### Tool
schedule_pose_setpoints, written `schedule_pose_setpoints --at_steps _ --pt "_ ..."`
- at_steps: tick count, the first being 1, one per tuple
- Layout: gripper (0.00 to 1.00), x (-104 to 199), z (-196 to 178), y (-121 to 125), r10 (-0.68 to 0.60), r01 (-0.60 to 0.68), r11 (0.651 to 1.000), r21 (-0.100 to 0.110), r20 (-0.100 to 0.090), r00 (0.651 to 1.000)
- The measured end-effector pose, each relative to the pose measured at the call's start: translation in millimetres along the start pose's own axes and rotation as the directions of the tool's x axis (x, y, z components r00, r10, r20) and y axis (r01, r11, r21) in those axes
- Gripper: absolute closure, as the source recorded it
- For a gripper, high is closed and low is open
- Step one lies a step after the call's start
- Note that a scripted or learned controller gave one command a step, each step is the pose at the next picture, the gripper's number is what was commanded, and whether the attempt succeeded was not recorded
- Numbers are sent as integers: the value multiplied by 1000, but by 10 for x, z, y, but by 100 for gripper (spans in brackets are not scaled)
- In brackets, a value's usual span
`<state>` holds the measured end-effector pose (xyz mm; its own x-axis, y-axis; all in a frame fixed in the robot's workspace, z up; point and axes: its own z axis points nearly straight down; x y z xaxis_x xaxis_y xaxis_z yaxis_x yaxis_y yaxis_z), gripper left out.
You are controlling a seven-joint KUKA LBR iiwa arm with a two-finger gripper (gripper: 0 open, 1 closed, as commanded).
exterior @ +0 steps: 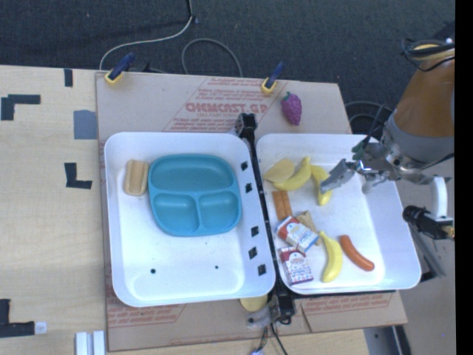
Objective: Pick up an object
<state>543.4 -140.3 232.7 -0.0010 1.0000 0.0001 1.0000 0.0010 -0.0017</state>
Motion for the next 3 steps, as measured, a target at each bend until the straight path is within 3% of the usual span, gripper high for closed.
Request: schedule_pose_setpoints --at_steps 1,2,3 --pt "0 92 1261 904 -1 1 1000 -28 8 1000" --pt "100 107 1193 893 -2 2 1000 -19 5 1000" --pt "100 832 433 810 -7 7 1000 -7 -2 1000"
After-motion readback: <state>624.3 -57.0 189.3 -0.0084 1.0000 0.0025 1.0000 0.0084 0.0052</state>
